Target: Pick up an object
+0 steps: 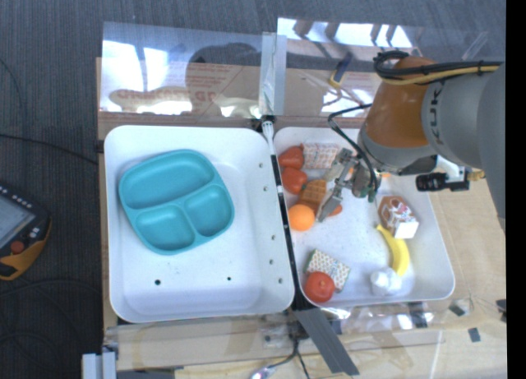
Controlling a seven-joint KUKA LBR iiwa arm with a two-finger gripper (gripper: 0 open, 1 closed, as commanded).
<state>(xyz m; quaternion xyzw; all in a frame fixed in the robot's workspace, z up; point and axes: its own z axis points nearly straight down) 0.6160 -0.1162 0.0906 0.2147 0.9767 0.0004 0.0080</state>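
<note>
The gripper (339, 188) hangs low in the right bin (436, 279), over the cluster of food along its left wall, so the likely target is there: an orange (302, 218) against the divider, a brownish piece (313, 193) just above it, two red tomatoes (291, 168) further up, and a patterned packet (320, 155) beside them. The dark fingers (333, 201) point down and left toward the brownish piece and the orange, with the tips just beside both; I cannot tell whether they are spread or pressed together, and nothing shows clearly between them, so I judge that no object is held yet. The crowding matters: the pieces touch one another and sit close to the wall, which leaves little room for the fingers to slip around one item. Further right, well apart from the gripper, a banana (398, 251) lies below a red-and-white item (398, 214), a white lump (381, 280) sits by the banana's lower end, and a checked packet (329, 268) touches another tomato (320, 287) near the front edge. The left bin (246, 287) holds a blue divided tray (176, 200). Both bins rest on the table (481, 229).
</note>
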